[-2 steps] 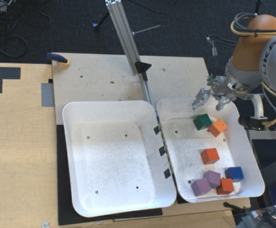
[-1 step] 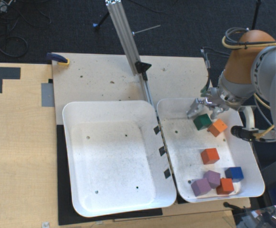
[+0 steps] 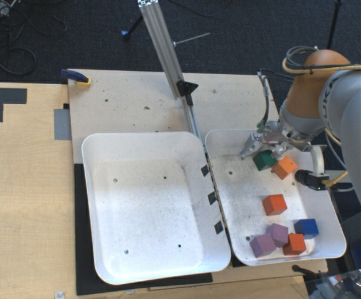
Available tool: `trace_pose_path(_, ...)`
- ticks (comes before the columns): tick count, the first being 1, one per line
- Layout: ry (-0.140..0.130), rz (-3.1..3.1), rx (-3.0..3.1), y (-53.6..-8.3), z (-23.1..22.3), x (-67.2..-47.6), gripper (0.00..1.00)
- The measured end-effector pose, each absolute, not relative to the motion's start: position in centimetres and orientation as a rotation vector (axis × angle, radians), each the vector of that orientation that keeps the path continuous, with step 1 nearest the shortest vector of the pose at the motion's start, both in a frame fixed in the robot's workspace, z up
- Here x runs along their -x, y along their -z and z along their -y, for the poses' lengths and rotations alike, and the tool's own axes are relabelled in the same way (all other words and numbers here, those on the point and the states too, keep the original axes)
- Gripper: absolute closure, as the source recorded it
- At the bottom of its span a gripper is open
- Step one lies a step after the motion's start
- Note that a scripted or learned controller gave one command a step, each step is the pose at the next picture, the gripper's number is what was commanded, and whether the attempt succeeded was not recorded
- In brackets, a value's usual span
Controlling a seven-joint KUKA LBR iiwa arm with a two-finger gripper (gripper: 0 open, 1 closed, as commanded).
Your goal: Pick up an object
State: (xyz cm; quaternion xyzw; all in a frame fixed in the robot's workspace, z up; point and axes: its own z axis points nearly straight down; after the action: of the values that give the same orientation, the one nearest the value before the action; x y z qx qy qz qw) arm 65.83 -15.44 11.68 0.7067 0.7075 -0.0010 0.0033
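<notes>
Seven blocks in right bin

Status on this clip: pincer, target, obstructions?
Pincer low over right bin, far end. Green block right beneath it, grip unconfirmed. Orange block crowding beside green one.

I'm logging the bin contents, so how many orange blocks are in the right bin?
3. One orange block lies beside the green block under the end effector, one sits mid-bin, and one is in the near corner cluster. More could hide beneath the arm.
</notes>
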Motion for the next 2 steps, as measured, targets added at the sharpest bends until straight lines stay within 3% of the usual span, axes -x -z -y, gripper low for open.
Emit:
trace_pose_path(1, -0.007, -2.213, -2.212, -13.2, 15.5, -66.1, 1.00)
trace_pose_path(2, -0.002, -2.219, -2.220, -17.7, 16.0, -65.8, 1.00)
